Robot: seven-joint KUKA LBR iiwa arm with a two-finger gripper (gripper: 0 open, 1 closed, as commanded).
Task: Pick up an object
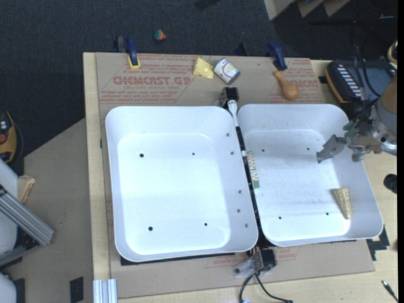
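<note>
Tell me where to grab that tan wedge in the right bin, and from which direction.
Grip the tan wedge across its wider upper end, coming straight down from above. It lies flat on the floor of the right bin, tapering to a point toward the near rim, so the narrow tip offers little to pinch. It sits close to the bin's right wall, so set the gripper to close across the wedge's short width.

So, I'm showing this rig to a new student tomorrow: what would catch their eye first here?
Likely the two white bins: the left bin and the right bin, where a tan cone-shaped piece lies near the right wall. Next, the gripper reaching in over the right bin's right edge, above that piece. Then the clutter on the board behind: a yellow wedge and a wooden-handled tool.
</note>
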